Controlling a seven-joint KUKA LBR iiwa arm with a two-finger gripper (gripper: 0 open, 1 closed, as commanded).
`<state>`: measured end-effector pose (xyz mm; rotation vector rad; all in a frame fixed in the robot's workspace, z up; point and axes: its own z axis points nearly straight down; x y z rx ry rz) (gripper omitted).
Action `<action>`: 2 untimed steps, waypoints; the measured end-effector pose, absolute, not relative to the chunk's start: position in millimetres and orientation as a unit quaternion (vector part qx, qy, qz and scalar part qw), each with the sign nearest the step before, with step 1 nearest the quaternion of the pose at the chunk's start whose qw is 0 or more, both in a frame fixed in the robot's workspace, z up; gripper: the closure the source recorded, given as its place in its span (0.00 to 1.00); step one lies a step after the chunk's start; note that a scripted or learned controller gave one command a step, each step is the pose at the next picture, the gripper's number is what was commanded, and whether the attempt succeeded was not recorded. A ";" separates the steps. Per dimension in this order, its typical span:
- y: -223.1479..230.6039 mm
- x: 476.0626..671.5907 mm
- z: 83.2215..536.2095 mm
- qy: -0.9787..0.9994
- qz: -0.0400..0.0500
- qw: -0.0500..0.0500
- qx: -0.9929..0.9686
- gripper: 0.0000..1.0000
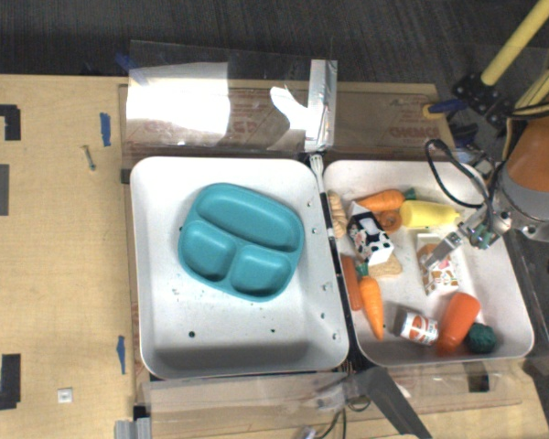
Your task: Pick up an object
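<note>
Carrots, a yellow piece and small packets crowd the right bin, and that is where we find our pincer, low over the middle of the bin, reaching in from the right. We cannot tell whether it is open or closed; its tip merges with the clutter below.

Nearest to it lies a small white-and-red packet, just under and slightly toward the near rim from the tip, possibly touching it. We judge this the likeliest thing to be picked. Its long axis runs roughly from far to near, tilted a little.

Other candidates sit farther out: the yellow piece just beyond the tip on the far side, lying left to right; an orange carrot near the front rim beside a dark green lump. The teal divided tray rests alone in the left bin, well apart.
</note>
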<state>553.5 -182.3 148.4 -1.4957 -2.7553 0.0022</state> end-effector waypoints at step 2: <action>-156.5 516.4 93.4 -0.845 -0.003 -0.013 -0.535 0.00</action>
